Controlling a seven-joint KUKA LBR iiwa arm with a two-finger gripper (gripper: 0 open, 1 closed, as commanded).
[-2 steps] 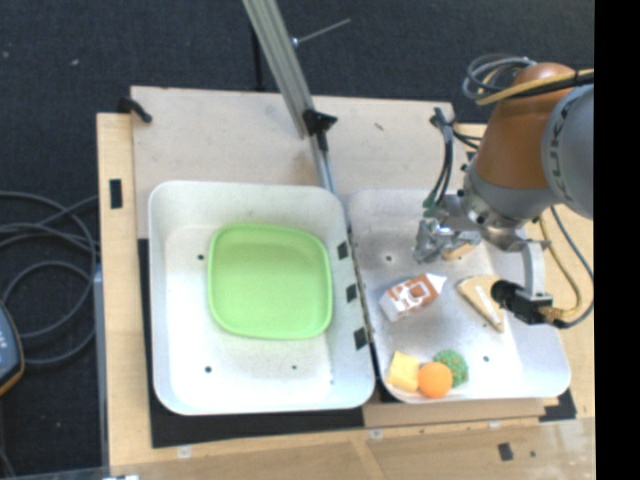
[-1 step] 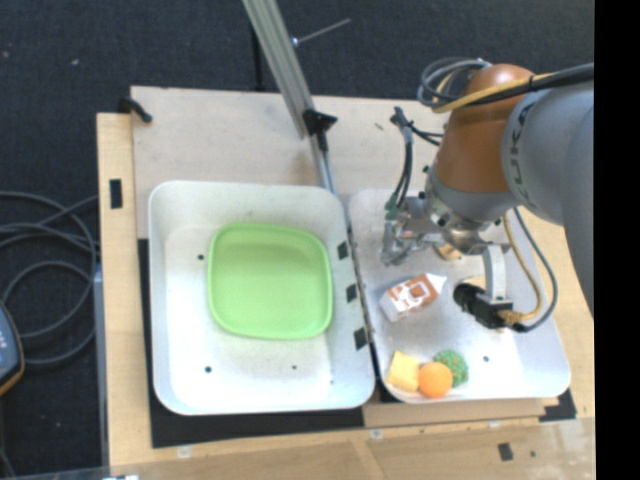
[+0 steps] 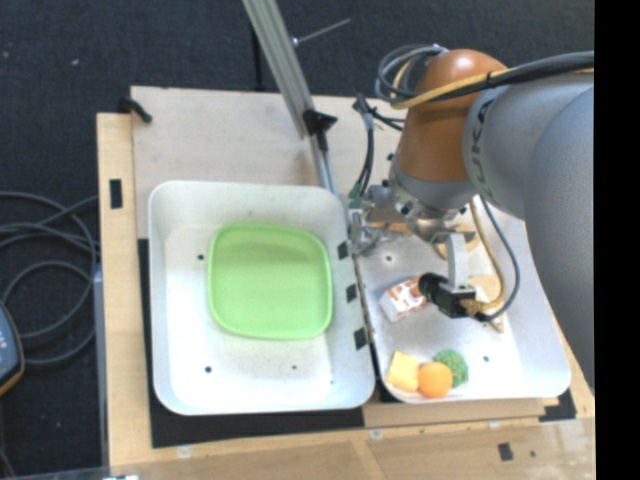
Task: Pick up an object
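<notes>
Just beside the gripper (image 3: 375, 226), nearer the camera, a red-and-white packet (image 3: 404, 297) is lying loose in the right bin (image 3: 520, 368). Open or closed, I cannot tell. Nothing is looking lifted, so the whole pick is lying ahead.

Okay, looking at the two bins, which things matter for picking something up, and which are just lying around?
For the job:
gripper, above the right bin near its edge; in that bin a small packet, yellow block, orange ball, green piece.

Probably just lying about:
green plate in the left bin, away from the arm; black cables on the floor; metal rail.
</notes>
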